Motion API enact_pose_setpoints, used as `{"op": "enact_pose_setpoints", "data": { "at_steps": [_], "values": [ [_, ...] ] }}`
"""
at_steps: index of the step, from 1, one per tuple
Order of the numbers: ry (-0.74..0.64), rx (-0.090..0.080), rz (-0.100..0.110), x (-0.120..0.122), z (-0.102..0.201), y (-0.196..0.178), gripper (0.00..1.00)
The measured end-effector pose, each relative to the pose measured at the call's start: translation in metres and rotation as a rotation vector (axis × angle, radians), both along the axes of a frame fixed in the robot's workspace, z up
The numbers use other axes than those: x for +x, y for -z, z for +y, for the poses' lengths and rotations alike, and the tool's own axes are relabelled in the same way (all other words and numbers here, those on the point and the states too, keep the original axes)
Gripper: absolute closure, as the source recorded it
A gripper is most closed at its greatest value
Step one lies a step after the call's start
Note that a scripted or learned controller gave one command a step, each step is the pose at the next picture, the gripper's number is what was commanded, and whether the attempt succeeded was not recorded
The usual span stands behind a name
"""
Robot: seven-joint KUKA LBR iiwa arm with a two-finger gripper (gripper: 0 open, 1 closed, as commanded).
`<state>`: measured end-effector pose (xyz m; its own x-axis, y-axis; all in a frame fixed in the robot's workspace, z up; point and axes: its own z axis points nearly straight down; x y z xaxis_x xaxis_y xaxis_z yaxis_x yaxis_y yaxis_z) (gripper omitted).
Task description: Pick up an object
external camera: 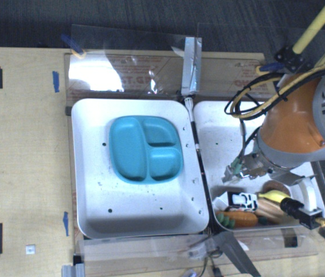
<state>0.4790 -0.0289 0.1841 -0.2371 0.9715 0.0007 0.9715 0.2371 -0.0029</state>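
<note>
- We see two shallow white bins side by side on the wooden worktop [18,154]: the left bin [93,212] and the right bin [214,131].
- In the left bin lies a blue divided plate [145,149], roughly centred, flat, with one long compartment on its left and two smaller ones on its right.
- The arm [295,126], with its orange band, reaches in from the right and hangs over the right bin, covering much of it.
- The hand [240,169] sits low over the middle of the right bin, above and just left of the pile of objects.
- We cannot tell whether the hand is apart or together; the wrist hides it, and we see nothing clearly held.
- The objects crowd the near right corner of the right bin: a small black-and-white item [243,200], a yellow banana-like piece [273,197], an orange carrot-like piece [244,217] with green at its left end, and possibly a brown round thing [278,186] behind.
- Cables [254,94] loop above the arm.
</note>
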Motion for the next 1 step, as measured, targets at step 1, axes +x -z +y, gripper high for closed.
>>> {"op": "enact_pose_setpoints", "data": {
  "at_steps": [1],
  "values": [
    [-0.048, 0.000, -0.004, 0.0920, -0.0091, -0.0004, 1.00]
  ]
}}
